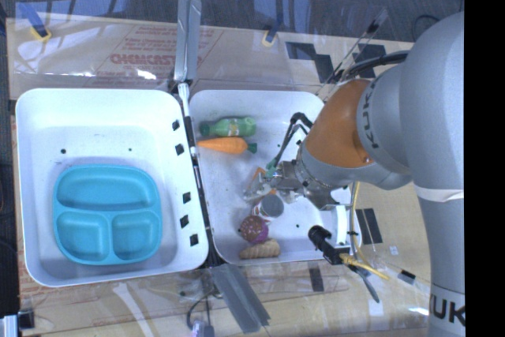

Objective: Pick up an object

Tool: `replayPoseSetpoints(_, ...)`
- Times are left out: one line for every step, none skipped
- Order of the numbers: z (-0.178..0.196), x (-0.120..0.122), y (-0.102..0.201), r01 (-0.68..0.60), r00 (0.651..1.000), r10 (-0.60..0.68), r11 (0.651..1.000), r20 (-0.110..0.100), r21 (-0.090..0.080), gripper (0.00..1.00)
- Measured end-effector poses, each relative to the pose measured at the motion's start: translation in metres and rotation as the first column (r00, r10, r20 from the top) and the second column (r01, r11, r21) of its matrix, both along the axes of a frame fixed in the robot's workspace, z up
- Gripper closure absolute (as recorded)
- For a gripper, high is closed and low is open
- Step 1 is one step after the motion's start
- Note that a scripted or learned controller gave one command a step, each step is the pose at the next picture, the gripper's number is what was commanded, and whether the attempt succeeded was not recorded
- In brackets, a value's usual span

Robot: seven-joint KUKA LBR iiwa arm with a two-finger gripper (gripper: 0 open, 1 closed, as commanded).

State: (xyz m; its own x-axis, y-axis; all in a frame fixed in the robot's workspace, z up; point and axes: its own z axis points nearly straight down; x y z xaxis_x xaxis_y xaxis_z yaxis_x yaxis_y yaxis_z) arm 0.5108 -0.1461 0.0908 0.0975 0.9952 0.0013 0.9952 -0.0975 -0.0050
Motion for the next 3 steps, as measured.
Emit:
replayPoseSetpoints(0.0,0.029,0.033,0.013,1.0,-0.013,1.0,0.001,-0.001,0.0)
replayPoseSetpoints(0.009,0.028,0.032,0.011,1.0,-0.011,1.0,-0.001,-0.001,1.0)
replayPoseSetpoints(0.101,0.075,0.062,0.034,0.999,-0.034,0.999,0.003,-0.001,1.0)
